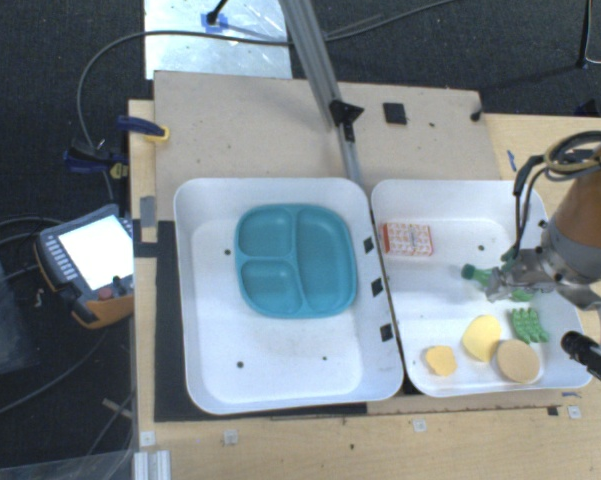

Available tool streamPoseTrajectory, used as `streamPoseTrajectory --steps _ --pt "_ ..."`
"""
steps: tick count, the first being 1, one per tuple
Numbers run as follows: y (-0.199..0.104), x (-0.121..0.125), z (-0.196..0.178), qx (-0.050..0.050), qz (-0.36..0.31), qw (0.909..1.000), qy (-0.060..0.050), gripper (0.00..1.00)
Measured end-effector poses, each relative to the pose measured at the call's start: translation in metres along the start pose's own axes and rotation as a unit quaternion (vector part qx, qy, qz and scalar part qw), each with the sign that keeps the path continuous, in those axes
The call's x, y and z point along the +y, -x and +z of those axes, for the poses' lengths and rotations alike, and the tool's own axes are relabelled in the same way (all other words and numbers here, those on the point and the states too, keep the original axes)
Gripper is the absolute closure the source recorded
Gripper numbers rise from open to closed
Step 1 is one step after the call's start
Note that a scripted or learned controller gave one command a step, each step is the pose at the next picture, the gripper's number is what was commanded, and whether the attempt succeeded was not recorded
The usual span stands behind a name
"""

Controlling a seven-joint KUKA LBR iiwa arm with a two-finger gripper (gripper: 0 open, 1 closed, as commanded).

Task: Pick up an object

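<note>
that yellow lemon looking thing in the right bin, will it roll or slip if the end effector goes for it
The yellow lemon-shaped piece looks rounded and smooth, so it may well roll or squirt sideways when pinched. It is probably light, as toy food tends to be. The tan round piece and orange piece lie close by, so a push would likely nudge them.

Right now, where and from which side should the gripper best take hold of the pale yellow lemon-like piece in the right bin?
Probably from straight above, closing across the narrow middle of the yellow piece. It is a rounded lump, so there is no edge to catch. The orange disc lies near on one side and the tan round piece on the other, so the fingers fit better on its two freer sides.
</note>
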State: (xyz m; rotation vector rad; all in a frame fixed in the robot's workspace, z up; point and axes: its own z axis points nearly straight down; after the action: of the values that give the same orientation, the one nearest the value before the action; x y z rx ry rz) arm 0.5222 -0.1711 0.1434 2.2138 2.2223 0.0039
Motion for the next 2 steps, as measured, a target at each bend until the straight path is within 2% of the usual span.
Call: streamPoseTrajectory --steps 2 --pt "0.009 0.017 -0.095 0.000 -0.001 1.0000 0.000 1.00"
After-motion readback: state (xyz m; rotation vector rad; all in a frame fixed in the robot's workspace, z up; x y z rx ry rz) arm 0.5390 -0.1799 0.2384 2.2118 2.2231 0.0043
